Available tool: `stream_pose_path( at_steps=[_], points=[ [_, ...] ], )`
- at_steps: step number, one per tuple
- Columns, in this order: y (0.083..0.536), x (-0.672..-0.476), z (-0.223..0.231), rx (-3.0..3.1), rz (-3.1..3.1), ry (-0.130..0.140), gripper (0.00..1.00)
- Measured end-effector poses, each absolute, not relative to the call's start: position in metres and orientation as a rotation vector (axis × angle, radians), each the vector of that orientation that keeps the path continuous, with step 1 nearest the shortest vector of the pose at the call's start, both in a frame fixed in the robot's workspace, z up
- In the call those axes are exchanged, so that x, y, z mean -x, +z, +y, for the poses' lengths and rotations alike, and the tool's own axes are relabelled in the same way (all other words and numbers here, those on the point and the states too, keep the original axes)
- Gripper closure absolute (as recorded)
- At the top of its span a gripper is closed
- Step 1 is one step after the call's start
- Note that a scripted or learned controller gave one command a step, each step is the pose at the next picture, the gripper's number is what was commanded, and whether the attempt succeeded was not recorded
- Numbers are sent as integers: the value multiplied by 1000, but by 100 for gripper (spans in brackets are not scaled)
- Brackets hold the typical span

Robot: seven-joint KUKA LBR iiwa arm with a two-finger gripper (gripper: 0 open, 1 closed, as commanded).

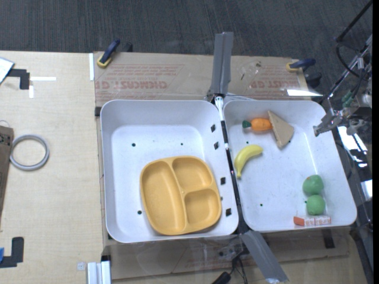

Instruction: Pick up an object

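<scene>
The banana [247, 157] is seen in the right bin [278, 218], close to its left wall, with its long axis slanting from upper right to lower left. A carrot [259, 123], a tan wedge [280, 129], two green balls [314, 194] and a small red-and-white packet [312, 220] are also held there. The gripper [325, 126] is seen at the bin's right rim, so the banana lies to its left and somewhat nearer the camera. The state of the jaws cannot be told. "CHEMCO" is read, upside down, on the cardboard [154, 78] behind.
</scene>
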State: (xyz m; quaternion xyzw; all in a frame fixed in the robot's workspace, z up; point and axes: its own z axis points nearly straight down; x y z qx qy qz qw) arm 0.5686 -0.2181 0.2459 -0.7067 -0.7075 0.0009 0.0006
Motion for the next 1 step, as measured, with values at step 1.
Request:
stream_pose_path(
  at_steps=[1],
  points=[
    [115, -477, -220, 2077, -2347, -1, 0]
  ],
)
